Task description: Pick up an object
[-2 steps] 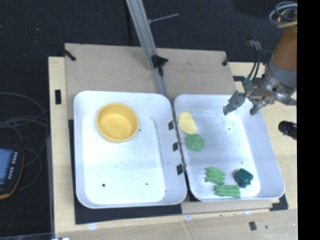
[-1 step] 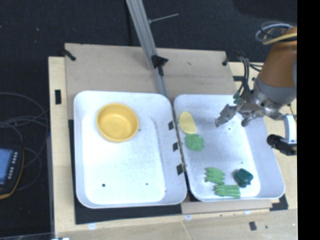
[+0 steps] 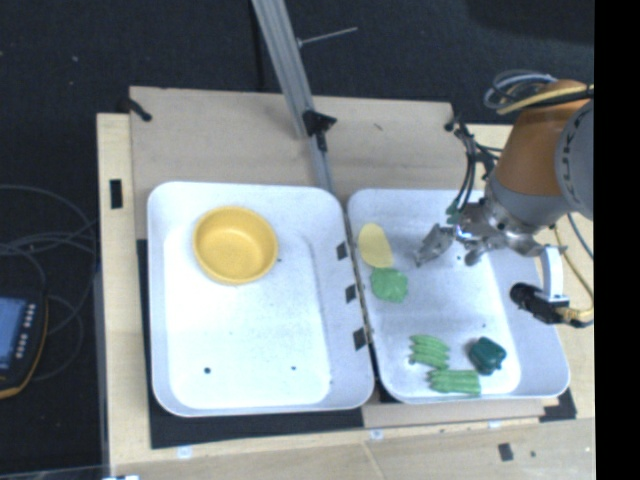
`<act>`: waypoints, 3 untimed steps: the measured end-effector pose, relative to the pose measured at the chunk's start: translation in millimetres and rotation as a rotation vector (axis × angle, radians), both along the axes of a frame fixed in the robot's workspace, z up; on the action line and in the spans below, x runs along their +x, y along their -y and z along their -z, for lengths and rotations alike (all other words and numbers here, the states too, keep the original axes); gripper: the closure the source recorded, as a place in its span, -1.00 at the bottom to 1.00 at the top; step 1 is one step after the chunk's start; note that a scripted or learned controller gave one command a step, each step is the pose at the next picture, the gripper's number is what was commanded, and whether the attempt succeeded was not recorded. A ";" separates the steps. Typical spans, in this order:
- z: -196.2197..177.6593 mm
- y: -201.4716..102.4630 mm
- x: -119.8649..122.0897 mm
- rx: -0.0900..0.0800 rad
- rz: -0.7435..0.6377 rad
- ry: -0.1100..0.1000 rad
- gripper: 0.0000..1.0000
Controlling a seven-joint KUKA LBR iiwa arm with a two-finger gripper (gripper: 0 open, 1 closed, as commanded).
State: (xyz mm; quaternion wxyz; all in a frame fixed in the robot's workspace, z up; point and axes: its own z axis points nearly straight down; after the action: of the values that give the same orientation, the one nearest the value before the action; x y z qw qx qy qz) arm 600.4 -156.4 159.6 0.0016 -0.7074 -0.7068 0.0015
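The gripper [image 3: 452,245] hangs over the upper part of the right bin [image 3: 520,383], its two fingers spread apart with nothing between them. Candidate objects lie below and to its left: a pale yellow piece [image 3: 375,245] against the bin's left wall, with a light green lump [image 3: 390,286] touching its lower end. Near the front wall lie two green pod-shaped pieces [image 3: 429,349] [image 3: 455,381] and a dark teal block [image 3: 488,354]. All appear to be small, light toy items, probably rigid plastic with smooth skins, so slip is the main risk. The teal block looks compact and best suited to a pinch across its narrow sides. The yellow bowl [image 3: 236,245] sits in the left bin [image 3: 170,298]; its rim is the only evident hold.
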 end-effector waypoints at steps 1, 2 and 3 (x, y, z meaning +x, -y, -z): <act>52.3 0.4 -1.0 0.000 0.000 0.001 -1.00; 39.1 0.7 0.5 0.000 0.001 0.007 1.00; -22.1 -3.3 6.5 -0.001 -0.001 0.011 1.00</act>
State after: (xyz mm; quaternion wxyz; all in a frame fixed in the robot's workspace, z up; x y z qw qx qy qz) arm 606.9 -153.1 181.7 -0.0025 -0.7070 -0.7072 -0.0020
